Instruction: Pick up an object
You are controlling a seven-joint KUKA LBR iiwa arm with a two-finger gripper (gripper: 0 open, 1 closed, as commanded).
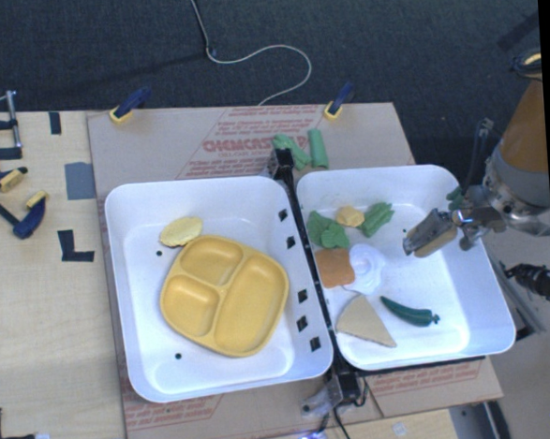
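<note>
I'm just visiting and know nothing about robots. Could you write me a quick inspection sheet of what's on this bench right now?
Surface: wooden bench with cardboard sheet under two white bins.
Job's things: left bin holds a yellow divided plate and a yellow piece. Right bin holds green pieces, an orange block, a tan wedge, a dark green pepper and a white item.
Clutter: clamps on the bench at left.
Gripper: gripper above the right bin's right side, nothing seen between its fingers.
Cables: white cable behind the bench.
Surroundings: dark floor.
</note>
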